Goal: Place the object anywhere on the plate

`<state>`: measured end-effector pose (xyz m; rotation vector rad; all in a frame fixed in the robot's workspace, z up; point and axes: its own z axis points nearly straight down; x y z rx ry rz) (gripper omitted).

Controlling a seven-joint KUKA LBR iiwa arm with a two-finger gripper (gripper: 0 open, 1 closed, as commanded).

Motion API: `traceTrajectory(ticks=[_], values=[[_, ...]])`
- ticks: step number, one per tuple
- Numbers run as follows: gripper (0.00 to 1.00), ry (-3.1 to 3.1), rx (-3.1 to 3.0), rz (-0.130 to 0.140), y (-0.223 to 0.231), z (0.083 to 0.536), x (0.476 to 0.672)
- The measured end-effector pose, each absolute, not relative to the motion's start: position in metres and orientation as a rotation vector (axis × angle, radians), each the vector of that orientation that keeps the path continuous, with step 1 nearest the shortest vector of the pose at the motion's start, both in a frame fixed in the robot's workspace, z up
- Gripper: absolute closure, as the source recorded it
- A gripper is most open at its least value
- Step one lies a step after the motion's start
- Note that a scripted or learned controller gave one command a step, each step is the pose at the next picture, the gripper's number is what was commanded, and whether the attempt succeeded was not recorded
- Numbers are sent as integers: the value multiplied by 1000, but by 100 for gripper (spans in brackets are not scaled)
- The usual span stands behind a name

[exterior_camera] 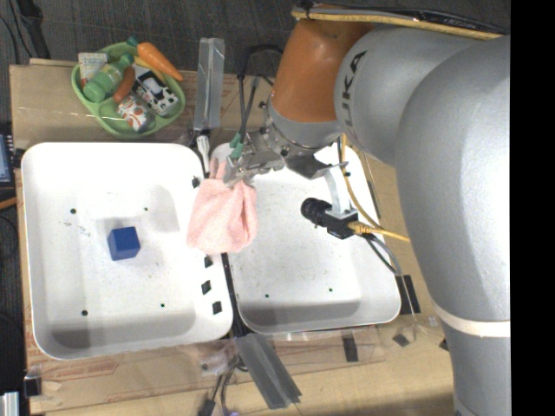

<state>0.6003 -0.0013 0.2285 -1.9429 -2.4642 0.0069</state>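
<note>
A green bowl (126, 94) of toy food, a carrot on top, is seen at the desk's far left corner, well apart from the work. The left bin (52, 232) is seen to carry one blue cube (124, 243), lying flat left of the bin's middle, apart from every wall. No plate can be made out in either bin, so the goal spot cannot be pinned down. A pink cloth (224, 215) is seen hanging bunched over the seam between the two bins, its top gathered up under the pincer (232, 170) and its lower part draped across the rim into the right bin (295, 302). The pincer is judged to be pinching the cloth's top edge, since the fabric is drawn up to a point at the fingers, though the fingertips are partly hidden by cable and bracket. The arm (416, 146) is seen reaching in from the right, its orange band above the wrist. The step in hand is judged to be carry: the cloth is lifted and not yet released. The next move calls for a traverse to wherever the plate is taken to be, a lowering until the cloth rests, then a release; snagging on the shared rim is a risk.
</note>
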Motion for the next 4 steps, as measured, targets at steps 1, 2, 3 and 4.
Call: traceTrajectory(ticks=[1,2,3,4], values=[[100,-2469,-1937,6,-1,230,600],[100,-2808,-1401,5,46,239,573],[100,-3032,-807,4,99,239,545],[100,-3133,-180,3,138,232,515]])
